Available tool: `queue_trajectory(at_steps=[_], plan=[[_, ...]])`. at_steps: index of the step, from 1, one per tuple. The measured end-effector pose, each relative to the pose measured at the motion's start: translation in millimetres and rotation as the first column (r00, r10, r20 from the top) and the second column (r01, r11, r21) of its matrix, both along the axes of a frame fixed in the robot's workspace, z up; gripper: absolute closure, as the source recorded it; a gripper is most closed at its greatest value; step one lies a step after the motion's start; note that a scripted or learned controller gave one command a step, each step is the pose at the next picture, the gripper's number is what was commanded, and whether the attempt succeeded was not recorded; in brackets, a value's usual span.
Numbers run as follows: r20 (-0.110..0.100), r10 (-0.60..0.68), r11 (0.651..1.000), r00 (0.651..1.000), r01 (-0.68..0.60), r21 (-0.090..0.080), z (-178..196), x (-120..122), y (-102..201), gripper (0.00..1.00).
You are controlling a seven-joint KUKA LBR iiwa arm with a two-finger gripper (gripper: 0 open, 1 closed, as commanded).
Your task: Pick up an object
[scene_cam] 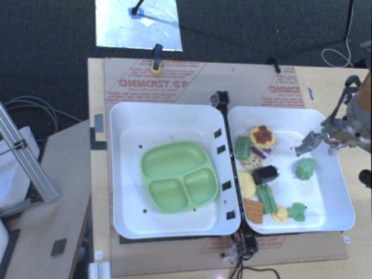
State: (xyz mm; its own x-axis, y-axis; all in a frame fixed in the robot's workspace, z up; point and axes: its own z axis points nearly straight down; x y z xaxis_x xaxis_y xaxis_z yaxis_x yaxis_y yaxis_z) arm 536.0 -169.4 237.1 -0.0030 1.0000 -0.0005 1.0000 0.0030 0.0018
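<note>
**Station state: gripper above right bin**

The table (99,156) carries two white bins side by side. The left bin (168,116) contains a green divided tray (179,176). The right bin (334,205) contains small toy food items grouped along its left wall: a yellow round piece with red top (262,136), a black item (265,173), green sticks (268,199) and an orange cracker (253,210). A green lump (304,168) lies apart, right of centre. The gripper (304,146) sits just above this lump, grasping nothing; whether it is released or clenched cannot be determined.
</note>
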Motion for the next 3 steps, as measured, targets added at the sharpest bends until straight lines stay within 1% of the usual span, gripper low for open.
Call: queue_trajectory(at_steps=[1,2,3], plan=[[0.003,0.003,1.0,1.0,-0.003,-0.003,-97.1,81.0,-38.5,0.0],[-0.004,0.003,1.0,1.0,-0.003,0.004,-153.7,134.2,-35.1,0.0],[-0.008,-0.006,1.0,1.0,0.006,0.002,-142.6,20.5,-34.9,0.0]])
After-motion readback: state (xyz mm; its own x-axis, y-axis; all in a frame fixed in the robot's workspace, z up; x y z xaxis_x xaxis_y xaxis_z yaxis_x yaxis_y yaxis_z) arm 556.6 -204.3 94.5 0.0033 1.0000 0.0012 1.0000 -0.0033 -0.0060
